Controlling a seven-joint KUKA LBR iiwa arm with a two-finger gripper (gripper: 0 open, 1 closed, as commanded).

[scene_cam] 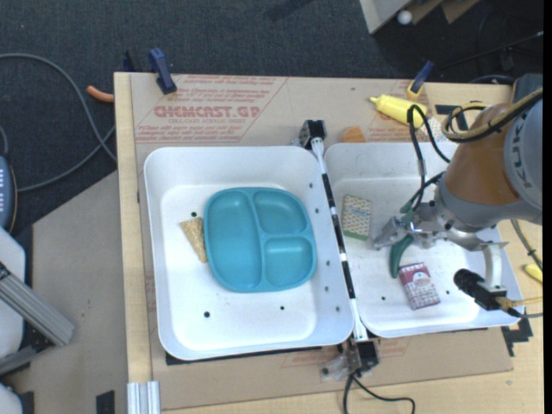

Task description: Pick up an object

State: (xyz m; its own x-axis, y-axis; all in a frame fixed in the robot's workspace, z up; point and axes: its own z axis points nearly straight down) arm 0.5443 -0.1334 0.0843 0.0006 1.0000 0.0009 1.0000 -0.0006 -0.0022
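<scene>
Not done yet, by the look of it. Saw nothing lifted. Small red-and-white box (419,285) flat on the floor of its white bin (379,166). Speckled green pad (356,216) up and to the view's left of the box, also lying flat. Curved green thing (398,257) just above-left of the box, right under the claw (395,234). Guessed the green thing as the target, being closest, but honestly couldn't rule out the box. Couldn't make out the claw's opening from this angle, nor anything actually gripped in it, too much metal jumbled together. So: approach pretty much there, grab and lift left to do, as far as could be judged.

Reached in with the arm (483,175) from the view's right of the box, orange band bulging above-right of it, wrist bent down into the bin. Kept the claw pointed toward the view's left and low, just above-left of the box.

Over in the other bin (172,188), well left of the box: teal divided plate (259,238) with a tan piece (195,235) tucked against its far edge. Both untouched-looking. All parked on a tabletop (207,110) covered in printed board.
</scene>
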